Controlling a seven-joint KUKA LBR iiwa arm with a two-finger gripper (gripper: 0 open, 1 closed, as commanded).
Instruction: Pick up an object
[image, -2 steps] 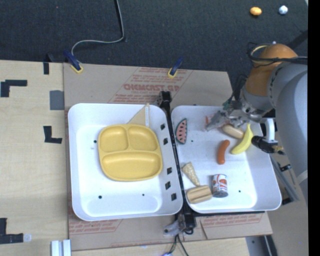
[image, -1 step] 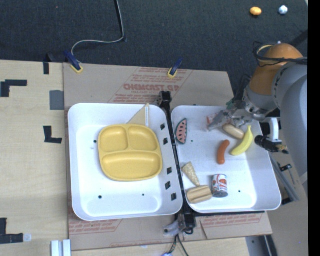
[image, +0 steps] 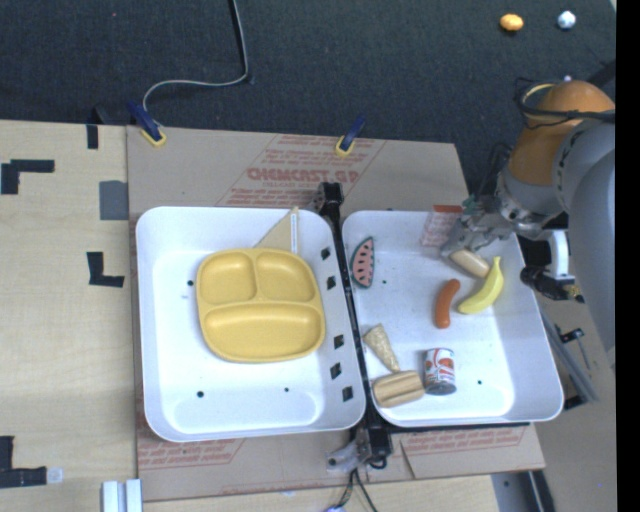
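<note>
My gripper hangs over the far right part of the right bin, just above a small tan roll; I cannot tell whether it touches the roll. Beside the roll lie a yellow banana and a red sausage. Towards the bin's front are a red and white can, a tan bun and a pale cone-shaped piece. A watermelon slice rests against the bin's left wall.
The left bin holds a yellow divided plate. The grey arm with its orange band comes in from the right, above the right bin's far corner. A black divider separates the bins.
</note>
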